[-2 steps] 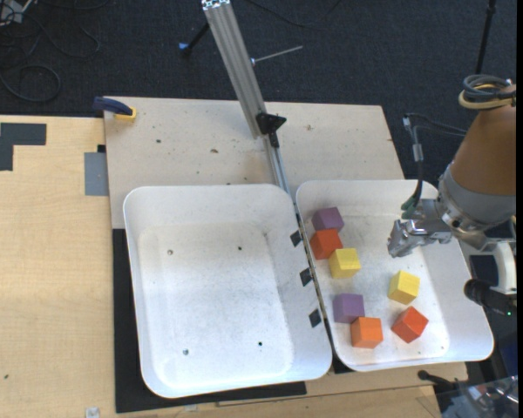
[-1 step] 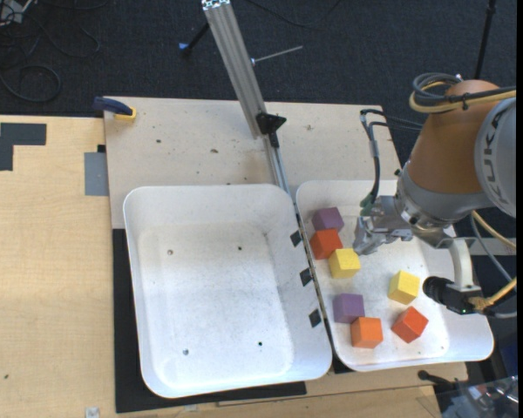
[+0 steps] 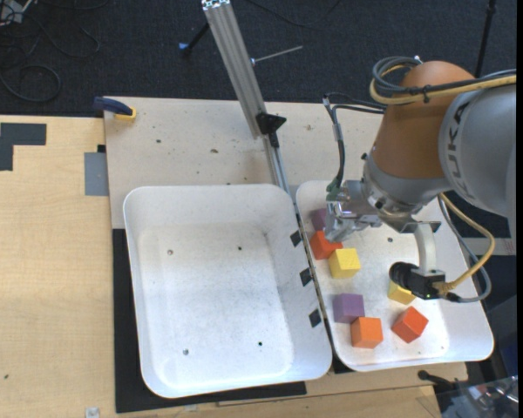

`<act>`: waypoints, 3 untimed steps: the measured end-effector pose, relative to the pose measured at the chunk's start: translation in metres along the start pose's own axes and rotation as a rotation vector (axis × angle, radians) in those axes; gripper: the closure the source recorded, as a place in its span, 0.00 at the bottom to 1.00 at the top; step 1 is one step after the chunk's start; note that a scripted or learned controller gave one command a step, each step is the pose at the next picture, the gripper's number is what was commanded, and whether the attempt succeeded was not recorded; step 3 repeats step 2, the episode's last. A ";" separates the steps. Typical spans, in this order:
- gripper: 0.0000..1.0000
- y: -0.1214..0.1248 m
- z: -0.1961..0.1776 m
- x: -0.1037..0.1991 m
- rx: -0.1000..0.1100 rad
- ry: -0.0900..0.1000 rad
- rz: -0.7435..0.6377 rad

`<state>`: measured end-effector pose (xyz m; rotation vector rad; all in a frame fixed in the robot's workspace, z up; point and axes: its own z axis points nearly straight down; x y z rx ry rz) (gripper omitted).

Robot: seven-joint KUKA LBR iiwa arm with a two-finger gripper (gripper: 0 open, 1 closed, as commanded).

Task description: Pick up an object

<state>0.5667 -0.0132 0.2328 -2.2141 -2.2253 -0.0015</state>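
My gripper (image 3: 336, 226) hangs low over the left part of the right bin (image 3: 471, 342). It is right above an orange-red block (image 3: 323, 246) and next to a purple block (image 3: 317, 218) that it partly hides. A yellow block (image 3: 344, 262) lies just in front of the gripper. Toward the near rim lie a second purple block (image 3: 348, 306), an orange block (image 3: 366, 331) and a red-orange block (image 3: 410, 324). A small yellow block (image 3: 400, 294) is partly covered by the robot's own hardware. I see nothing held.
The left bin (image 3: 157, 233) adjoins the right bin along a shared rim with black clips. A slanted aluminium bar (image 3: 241, 68) rises behind the bins. A blue and yellow clamp (image 3: 115, 107) lies at the bench's far left corner.
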 end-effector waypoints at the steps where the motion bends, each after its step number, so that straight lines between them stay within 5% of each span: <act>1: 1.00 0.012 0.012 0.049 0.002 -0.001 0.001; 2: 1.00 0.020 0.000 0.102 0.000 -0.002 0.001; 3: 1.00 0.020 0.000 0.102 0.000 -0.002 0.001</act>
